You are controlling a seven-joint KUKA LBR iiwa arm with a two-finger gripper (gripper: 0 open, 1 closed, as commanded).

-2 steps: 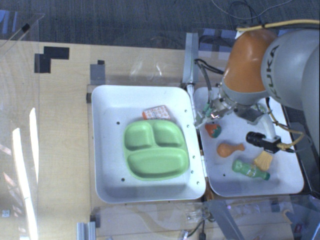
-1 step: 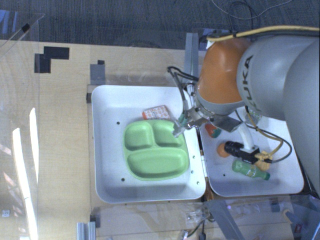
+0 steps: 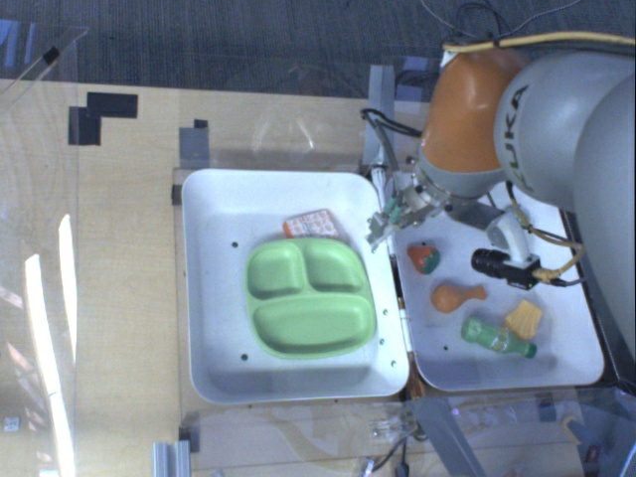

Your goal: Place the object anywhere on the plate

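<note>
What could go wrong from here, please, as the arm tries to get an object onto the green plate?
The gripper hangs right above the shared walls between the white bins, so a descent could strike them. I can't see anything held, so the try may already have failed. A small packet lies against the green plate at its far edge and could get nudged.

two white bins (image 3: 199,296) side by side on wooden bench (image 3: 99,266).

Robotics lab: KUKA arm (image 3: 556,117), white bins (image 3: 209,366) on plywood bench (image 3: 99,266), loose cables (image 3: 477,8).
</note>
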